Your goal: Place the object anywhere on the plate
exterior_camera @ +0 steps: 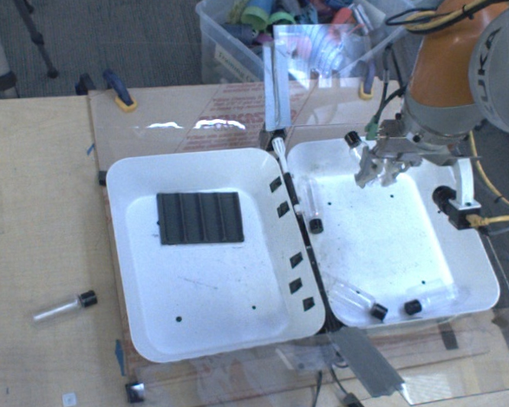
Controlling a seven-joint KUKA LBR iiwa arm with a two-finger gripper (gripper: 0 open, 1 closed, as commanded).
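A black ridged plate [200,218] lies flat in the left bin [150,327], toward its back. In the right bin [473,283] lie three clear vials with black caps: one [306,205] along the left wall, one [359,301] at the front left, and one [428,300] at the front middle. My gripper [377,177] hangs over the back of the right bin, well apart from all three vials. It is open with nothing between its fingers.
A row of black clips [290,232] runs down the divider between the bins. Another vial [64,307] lies on the wooden bench left of the bins. A clear crate of coloured toys [311,12] stands behind the bins.
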